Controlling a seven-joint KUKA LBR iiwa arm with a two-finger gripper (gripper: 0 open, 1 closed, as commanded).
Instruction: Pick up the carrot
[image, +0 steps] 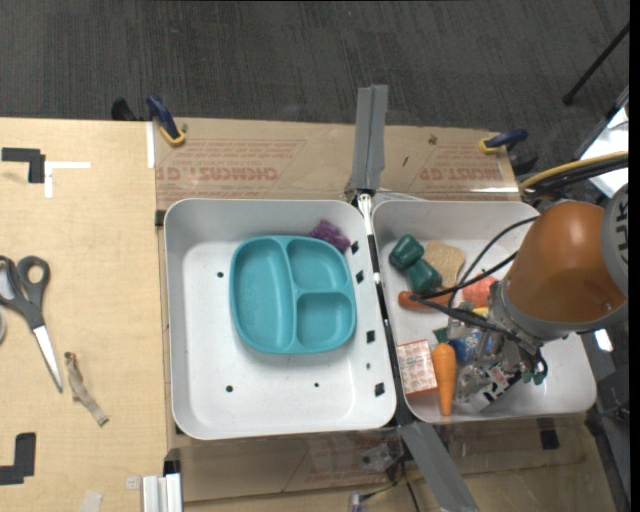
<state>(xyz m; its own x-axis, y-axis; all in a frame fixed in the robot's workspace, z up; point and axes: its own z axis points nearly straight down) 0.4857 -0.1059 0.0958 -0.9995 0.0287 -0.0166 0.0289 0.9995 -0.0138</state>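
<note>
Camera view, looking down at a slant: two white bins sit side by side on the counter (80, 300). The left bin (190, 380) holds a teal divided plate (295, 295), lying flat near the middle, with a small purple thing (331, 235) just past its far right corner against the bin's back wall.

The right bin (570, 395) is crowded. The carrot (445, 376) lies near the bin's front left, thick end away from the camera and its point toward the front wall. A small red and white packet (415, 364) lies just beside it on the left, touching or nearly so. Further back lie a dark green block (413, 262), a tan slice (446, 262) beside it, and some orange-red pieces (420, 298) near the middle.

The arm comes in from the right, its orange band (568, 262) over the right half of that bin. The claw (490, 370) hangs low just right of the carrot, in a tangle of cables and metal parts; whether it is wide or narrow cannot be told, nor whether it touches the carrot.

On the counter to the left lie scissors (30, 305) and a small strip (85, 390), well apart from the bins.
</note>
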